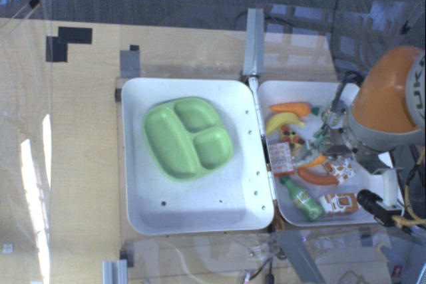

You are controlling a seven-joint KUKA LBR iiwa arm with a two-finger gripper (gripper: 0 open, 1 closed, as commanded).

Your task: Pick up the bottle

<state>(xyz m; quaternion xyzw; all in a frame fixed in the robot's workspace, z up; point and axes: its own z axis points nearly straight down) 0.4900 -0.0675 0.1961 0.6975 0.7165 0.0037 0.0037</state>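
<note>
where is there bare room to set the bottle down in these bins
The left bin has bare white floor all around the green plate, widest along its near edge and left side. The right bin is crowded: carrot, banana, bottle and cartons sit close together under the arm.

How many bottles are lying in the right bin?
1. The green bottle lies near the front edge of the right bin, beside a small carton. The arm may hide others.

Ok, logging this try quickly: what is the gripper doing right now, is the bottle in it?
Gripper: open or shut cannot be told; it hangs over the right bin. The green bottle lies apart, unheld.
</note>
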